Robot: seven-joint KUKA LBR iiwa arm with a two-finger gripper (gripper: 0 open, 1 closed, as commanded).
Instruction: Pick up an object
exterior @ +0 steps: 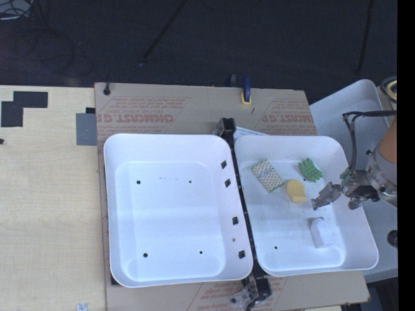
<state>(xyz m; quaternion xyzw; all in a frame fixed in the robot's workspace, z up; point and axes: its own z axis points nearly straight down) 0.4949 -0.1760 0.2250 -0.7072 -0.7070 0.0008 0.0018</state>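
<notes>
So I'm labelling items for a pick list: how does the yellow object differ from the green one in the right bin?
The yellow object is smooth and rounded; the green object looks bumpy and irregular. The yellow one lies nearer the bin's middle, beside the patterned square piece; the green one sits closer to the far wall. Both are small, rest loose on the right bin floor, and lie apart from the gripper.

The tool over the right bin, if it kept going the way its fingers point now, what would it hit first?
Probably the yellow object. The tool points toward the view's left, and that piece lies closest along that line, with the patterned packet beyond it. Height above the right bin is unclear, so it might pass over.
</notes>
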